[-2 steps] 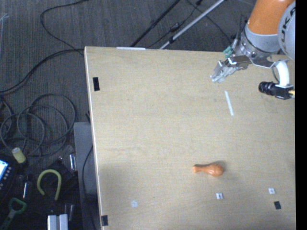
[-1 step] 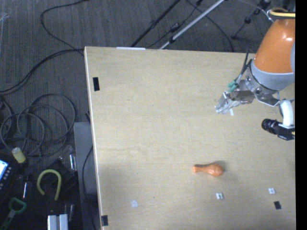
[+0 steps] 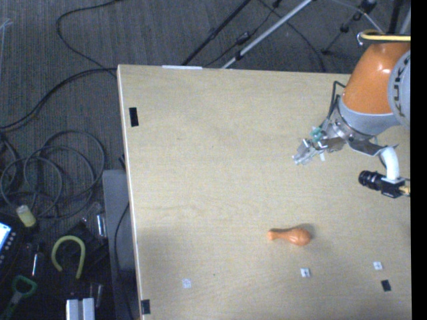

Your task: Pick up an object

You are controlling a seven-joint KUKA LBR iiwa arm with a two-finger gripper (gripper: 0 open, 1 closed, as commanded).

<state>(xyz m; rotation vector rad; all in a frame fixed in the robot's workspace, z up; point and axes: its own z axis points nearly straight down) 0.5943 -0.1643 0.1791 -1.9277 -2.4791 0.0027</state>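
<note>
One orange pear-shaped object [image 3: 291, 235] is lying on its side on the pale worktop [image 3: 213, 179], toward the near edge, with nothing touching it. The arm [image 3: 377, 89] is reaching in from the right with its gripper [image 3: 308, 150] hanging over bare worktop, well apart from the orange thing and farther back. The fingers are too small and blurry here, so I honestly can't tell if they're apart or together.

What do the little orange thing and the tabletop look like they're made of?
The orange object, pear-shaped with a narrow neck, looks like smooth plastic or rubber; too small to tell which. The tabletop looks like pale wood or laminate with a matte finish and faint grain.
</note>
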